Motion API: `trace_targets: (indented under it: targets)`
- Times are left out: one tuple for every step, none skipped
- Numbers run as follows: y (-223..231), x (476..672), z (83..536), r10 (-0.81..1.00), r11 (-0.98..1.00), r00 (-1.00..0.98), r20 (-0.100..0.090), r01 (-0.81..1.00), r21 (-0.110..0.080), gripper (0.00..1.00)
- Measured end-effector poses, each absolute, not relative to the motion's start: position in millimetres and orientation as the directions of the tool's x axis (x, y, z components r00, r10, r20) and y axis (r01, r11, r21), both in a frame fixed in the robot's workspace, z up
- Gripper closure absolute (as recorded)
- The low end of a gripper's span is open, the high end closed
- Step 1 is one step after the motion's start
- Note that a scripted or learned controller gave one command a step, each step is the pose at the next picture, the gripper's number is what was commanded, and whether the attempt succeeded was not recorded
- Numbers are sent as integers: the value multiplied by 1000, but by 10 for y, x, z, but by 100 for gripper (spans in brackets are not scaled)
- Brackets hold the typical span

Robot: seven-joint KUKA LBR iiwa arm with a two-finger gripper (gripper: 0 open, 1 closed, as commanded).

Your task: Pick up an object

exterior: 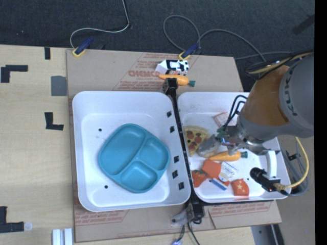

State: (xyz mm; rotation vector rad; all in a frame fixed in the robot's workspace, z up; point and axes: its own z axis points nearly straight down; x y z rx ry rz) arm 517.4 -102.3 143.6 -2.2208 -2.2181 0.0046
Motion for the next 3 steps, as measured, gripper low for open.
trace_targets:
  targets:
    - [-996, 5157, 984, 1000, 3, -3, 1, 1000, 9, 0]
    - [-985, 4968, 907, 1000, 2, -2, -1, 1000, 15, 0]
    - [-982, 4952, 967, 1000, 3, -3, 0, 1000, 8, 100]
